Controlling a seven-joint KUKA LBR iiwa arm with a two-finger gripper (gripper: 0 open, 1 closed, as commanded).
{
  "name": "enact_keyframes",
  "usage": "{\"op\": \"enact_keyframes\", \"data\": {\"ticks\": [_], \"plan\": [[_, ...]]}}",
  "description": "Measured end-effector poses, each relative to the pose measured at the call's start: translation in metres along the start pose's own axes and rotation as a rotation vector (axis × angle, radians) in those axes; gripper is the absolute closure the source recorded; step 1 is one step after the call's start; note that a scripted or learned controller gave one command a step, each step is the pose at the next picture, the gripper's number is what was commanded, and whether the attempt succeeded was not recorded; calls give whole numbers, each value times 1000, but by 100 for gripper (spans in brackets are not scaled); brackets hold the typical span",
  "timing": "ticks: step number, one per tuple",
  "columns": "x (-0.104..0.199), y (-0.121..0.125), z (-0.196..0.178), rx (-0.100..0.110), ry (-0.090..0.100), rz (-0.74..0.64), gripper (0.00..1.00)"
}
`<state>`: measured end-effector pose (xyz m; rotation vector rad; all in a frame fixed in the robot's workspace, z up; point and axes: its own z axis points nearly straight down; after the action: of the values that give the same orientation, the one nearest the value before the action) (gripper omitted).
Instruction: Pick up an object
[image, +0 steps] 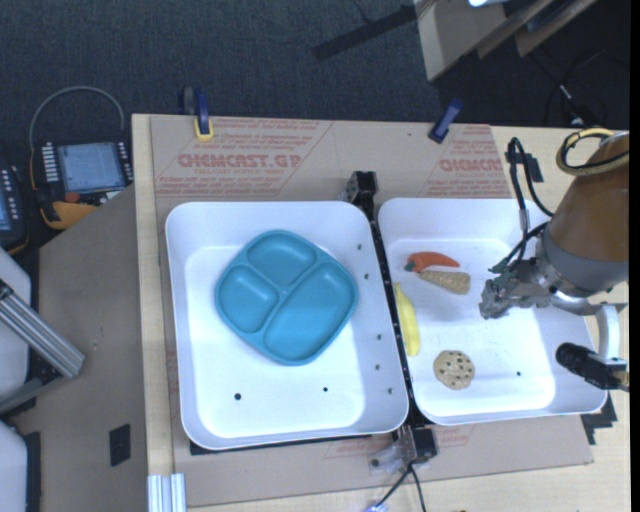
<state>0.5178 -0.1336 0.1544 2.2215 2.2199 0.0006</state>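
In the right bin (520, 395) lie a red-orange carrot (432, 262), a tan bread-like piece (447, 282) just below it, a yellow banana (407, 320) along the bin's left wall, and a round cookie (454, 369) toward the front. My gripper (497, 300) hangs over the right part of this bin, a little to the right of the tan piece. Its dark fingers point down and left, and nothing shows between them. The grey arm with its orange band (592, 215) reaches in from the right.
The left bin (200, 390) holds a blue divided plate (287, 296). Black clamps (362, 188) sit at the seam between the bins. A cable (522, 185) loops above the wrist. A black part (590, 364) juts over the right bin's right rim.
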Motion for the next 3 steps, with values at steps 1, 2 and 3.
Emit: {"op": "enact_keyframes", "data": {"ticks": [1,2,3], "plan": [[2,0,-43,-5,-2,-2,100],[-4,6,-89,-6,-2,-1,100],[-4,7,-107,-3,-1,-1,100]]}}
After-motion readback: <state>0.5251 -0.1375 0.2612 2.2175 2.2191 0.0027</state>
